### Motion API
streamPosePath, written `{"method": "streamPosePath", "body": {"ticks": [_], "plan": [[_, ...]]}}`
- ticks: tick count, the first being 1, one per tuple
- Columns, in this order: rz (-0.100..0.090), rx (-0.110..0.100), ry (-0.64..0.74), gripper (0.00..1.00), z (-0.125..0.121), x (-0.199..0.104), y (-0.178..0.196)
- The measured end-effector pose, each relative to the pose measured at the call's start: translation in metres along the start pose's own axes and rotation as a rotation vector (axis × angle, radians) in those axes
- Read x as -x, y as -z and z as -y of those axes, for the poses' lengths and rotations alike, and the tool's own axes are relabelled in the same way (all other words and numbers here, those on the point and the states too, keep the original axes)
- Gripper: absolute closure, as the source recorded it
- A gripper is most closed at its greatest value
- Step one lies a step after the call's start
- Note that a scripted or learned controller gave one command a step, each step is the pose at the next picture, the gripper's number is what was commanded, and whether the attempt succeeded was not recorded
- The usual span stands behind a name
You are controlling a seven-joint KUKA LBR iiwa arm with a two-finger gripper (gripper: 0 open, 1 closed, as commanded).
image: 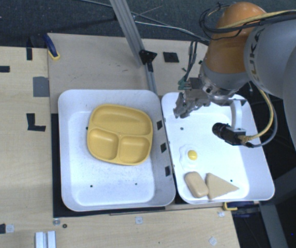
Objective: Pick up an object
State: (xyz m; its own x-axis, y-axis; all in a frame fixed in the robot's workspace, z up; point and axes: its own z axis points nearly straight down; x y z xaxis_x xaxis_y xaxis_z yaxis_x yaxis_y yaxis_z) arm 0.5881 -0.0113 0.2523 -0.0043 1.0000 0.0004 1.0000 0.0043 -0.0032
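My gripper (182, 111) hangs over the far left corner of the right bin (251, 154), fingers pointing down with nothing between them. A toy fried egg (190, 155) lies on the bin floor a little nearer than the gripper. At the bin's near edge sit a tan bread roll (196, 184) and a tan wedge-shaped slice (220, 185), side by side. The left bin (70, 154) carries a yellow compartment plate (120, 134), lying well left of the gripper.
A slanted metal pole (132, 32) rises behind the bins, ending at a black clamp near the left bin's far right corner. Cables and a black fitting (229, 133) hang from the wrist over the right bin. Black tape marks dot the wooden bench.
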Motion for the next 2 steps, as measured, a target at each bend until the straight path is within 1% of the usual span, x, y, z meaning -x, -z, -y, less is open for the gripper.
{"method": "streamPosePath", "body": {"ticks": [1,2], "plan": [[0.000,0.000,0.002,1.00,0.015,-0.051,-0.004],[0.000,0.001,0.002,1.00,0.017,-0.103,-0.009]]}}
